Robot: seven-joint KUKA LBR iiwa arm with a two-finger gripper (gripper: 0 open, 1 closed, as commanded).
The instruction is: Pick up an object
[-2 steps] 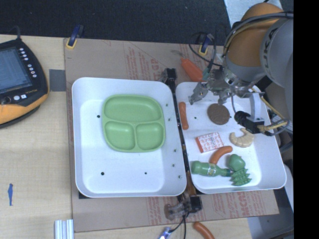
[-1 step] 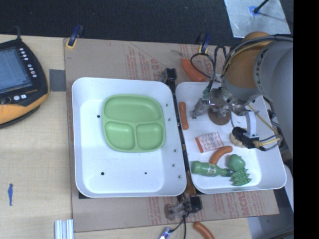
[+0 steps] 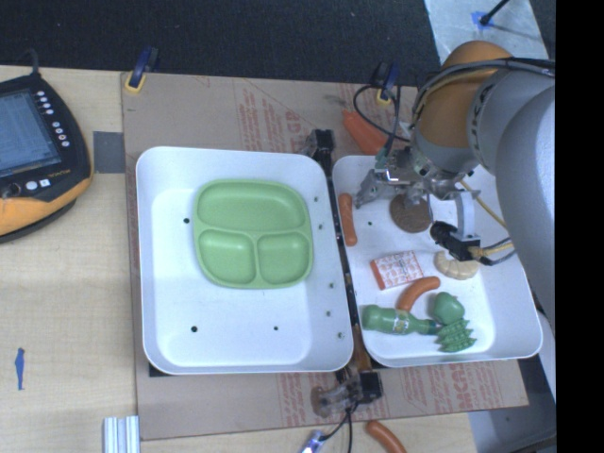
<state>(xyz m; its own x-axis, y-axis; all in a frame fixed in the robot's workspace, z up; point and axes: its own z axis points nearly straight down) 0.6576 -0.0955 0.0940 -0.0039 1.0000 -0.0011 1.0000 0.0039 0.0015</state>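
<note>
White left bin (image 3: 160, 253) carries a green divided plate (image 3: 253, 231). Grey arm (image 3: 491, 121) crosses the right bin (image 3: 514, 333) at its far end; gripper (image 3: 401, 182) sits low there, claw state cannot be made out. Near end: green bottle (image 3: 396, 321) on its side, red-and-white packet (image 3: 397, 269), orange sausage (image 3: 417, 293) between them, another sausage (image 3: 347, 218) along the left wall.

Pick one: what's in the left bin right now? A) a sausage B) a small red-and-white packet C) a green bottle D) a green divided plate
D: the green divided plate lies in the left bin, while the green bottle, the small packet and the sausage all lie in the right bin.
</note>
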